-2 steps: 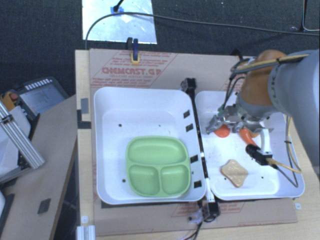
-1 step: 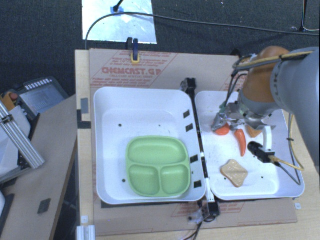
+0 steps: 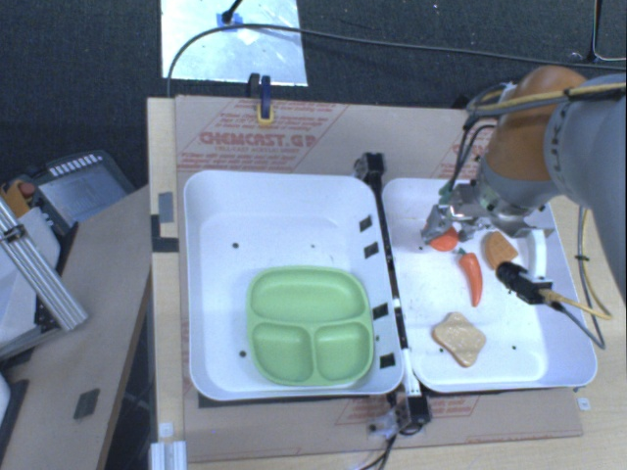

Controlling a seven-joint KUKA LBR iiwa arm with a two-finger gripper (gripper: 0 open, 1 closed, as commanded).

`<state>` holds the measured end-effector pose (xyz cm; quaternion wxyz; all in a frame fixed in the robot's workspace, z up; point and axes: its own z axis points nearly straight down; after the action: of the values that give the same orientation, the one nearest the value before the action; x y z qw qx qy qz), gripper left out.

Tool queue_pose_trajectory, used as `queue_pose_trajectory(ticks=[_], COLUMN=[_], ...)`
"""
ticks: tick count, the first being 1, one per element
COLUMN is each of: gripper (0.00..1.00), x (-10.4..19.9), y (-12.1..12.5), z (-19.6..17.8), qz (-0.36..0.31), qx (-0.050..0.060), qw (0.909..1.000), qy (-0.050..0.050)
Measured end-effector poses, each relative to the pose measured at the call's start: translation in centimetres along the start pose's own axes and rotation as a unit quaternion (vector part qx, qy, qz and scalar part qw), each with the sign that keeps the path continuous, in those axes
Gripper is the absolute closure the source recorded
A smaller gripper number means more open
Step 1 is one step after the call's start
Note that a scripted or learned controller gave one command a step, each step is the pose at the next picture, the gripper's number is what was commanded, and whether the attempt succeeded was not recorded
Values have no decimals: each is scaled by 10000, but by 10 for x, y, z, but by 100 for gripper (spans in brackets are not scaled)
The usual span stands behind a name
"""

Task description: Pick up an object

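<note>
Camera view, left to right: a glossy green divided plate sits at six o'clock in the left bin. In the right bin, the gripper hovers over a small orange-red piece — whether it grips, I cannot tell. Probably mid-grasp; next, a clean lift. At five o'clock lie a tapered orange carrot and a rough tan biscuit.
</note>
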<state>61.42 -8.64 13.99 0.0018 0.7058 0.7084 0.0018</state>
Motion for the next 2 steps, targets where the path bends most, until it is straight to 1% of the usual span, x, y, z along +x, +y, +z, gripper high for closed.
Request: queue_pose_trajectory(ticks=[1, 2], gripper=[100, 100], x=[-3, 5], y=[8, 11], z=[-46, -95], qz=[-2, -9], qx=[0, -7], qw=[10000, 10000], qy=[-2, 0])
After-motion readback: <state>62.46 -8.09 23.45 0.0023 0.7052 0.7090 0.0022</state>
